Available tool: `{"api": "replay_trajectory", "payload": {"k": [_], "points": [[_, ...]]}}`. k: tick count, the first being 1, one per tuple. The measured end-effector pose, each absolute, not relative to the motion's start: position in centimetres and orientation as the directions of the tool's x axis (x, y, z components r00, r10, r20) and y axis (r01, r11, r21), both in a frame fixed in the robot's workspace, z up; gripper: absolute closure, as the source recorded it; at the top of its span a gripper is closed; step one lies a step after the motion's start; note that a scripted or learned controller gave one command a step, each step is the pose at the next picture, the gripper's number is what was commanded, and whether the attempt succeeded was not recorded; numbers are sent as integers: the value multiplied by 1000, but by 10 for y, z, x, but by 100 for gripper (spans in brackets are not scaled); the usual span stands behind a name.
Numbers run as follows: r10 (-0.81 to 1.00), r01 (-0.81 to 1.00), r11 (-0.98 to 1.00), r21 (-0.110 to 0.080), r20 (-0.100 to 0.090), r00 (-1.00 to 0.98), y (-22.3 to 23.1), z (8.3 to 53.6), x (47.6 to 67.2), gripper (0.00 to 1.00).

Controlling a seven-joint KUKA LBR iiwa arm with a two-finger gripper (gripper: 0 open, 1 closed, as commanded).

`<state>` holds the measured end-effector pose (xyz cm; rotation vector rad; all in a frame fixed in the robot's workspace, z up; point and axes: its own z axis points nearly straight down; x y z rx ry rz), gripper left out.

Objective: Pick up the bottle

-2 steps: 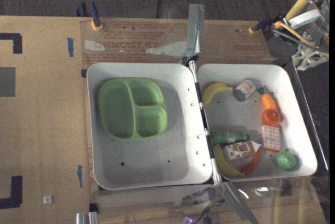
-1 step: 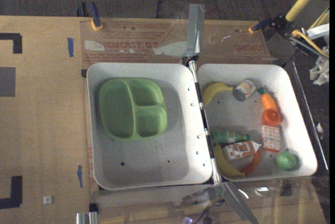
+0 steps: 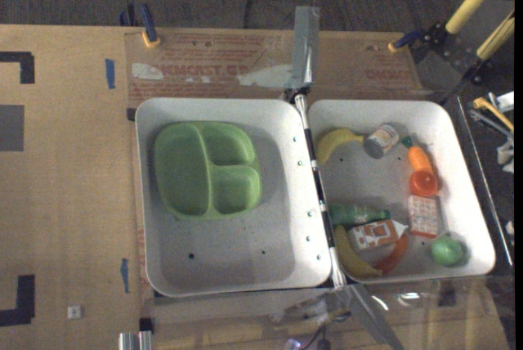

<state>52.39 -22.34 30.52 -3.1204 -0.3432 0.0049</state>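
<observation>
Item: pick-up of the bottle (image 3: 358,215); stage judged as pre-approach, the bottle lying untouched on its side. Claw: whether open or closed cannot be told, so the bottle's offset from it cannot be given; the arm's reach comes from the right, and the bottle lies on that side, in the right bin (image 3: 470,177). Contents of that bin, near to far: a yellow banana (image 3: 347,253) at the front wall; a white-and-orange carton (image 3: 373,236) resting on it; the green bottle just behind the carton, touching or nearly so, its length running across the bin from the left wall; a red-and-white box (image 3: 423,216) and a green ball (image 3: 447,250) further right; an orange cup (image 3: 422,181); a grey can (image 3: 381,140) and a second yellow fruit (image 3: 335,145) at the back. Left bin (image 3: 229,266): one green divided plate (image 3: 207,169). Next move, as judged: bring the claw over the bottle, spread across its narrow width, and descend clear of the carton.
</observation>
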Motion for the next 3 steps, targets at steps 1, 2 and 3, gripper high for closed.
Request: {"api": "replay_trajectory", "payload": {"k": [1, 2, 3], "points": [[221, 221, -975, 0, 0, 975, -223, 435, 552, 100], [226, 226, -974, 1, -1, 974, -222, 445, 554, 100], [203, 203, -979, -3, -3, 979, -222, 299, 614, 100]]}}
